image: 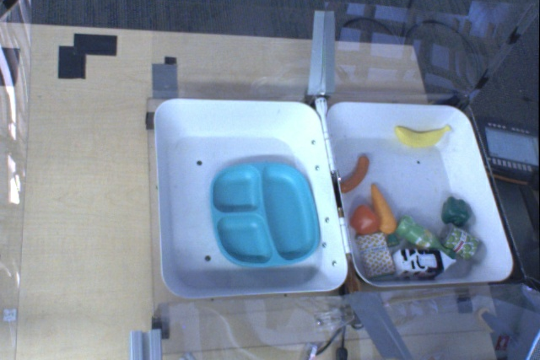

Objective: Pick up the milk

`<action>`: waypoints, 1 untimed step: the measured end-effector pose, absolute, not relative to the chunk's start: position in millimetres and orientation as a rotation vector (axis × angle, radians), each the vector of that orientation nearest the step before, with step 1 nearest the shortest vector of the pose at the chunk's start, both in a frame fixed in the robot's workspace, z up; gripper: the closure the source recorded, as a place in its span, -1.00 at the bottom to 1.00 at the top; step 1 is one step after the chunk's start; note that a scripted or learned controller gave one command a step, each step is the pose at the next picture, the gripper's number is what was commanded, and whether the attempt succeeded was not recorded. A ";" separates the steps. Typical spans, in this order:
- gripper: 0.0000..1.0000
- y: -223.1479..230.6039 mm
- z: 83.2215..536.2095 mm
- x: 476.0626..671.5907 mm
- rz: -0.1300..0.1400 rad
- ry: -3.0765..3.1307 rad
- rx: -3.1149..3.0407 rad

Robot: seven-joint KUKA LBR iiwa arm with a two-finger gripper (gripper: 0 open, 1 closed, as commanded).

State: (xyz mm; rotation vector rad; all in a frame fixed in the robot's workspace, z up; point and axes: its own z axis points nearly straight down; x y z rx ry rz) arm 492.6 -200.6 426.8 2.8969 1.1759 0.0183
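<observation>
Down at about 5 o'clock in the right-hand bin [472, 181] lies the milk [418, 262], a small white carton with black patches, tipped on its side close to the bin's near wall. Its long axis runs roughly 9 to 3 o'clock, along that wall. It is crowded: a patterned tan block [374, 254] touches it at 9 o'clock, a green bottle-like toy [416, 233] presses in at 12 o'clock, and a green can [460, 242] sits just beside it toward 2 o'clock. A tomato [364, 220] and carrot [383, 209] lie farther off toward 10 o'clock. How far open the gripper is, or what it might have hold of, I cannot tell from this view. Since the arm reaches in from 3 o'clock, I judge a descent with the fingers closing across the carton's short width the likeliest fit, though the neighbours leave little room.
</observation>
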 end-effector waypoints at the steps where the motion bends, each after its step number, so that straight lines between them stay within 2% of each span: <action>1: -1.00 -200.5 426.7 492.7 0.018 1.176 2.897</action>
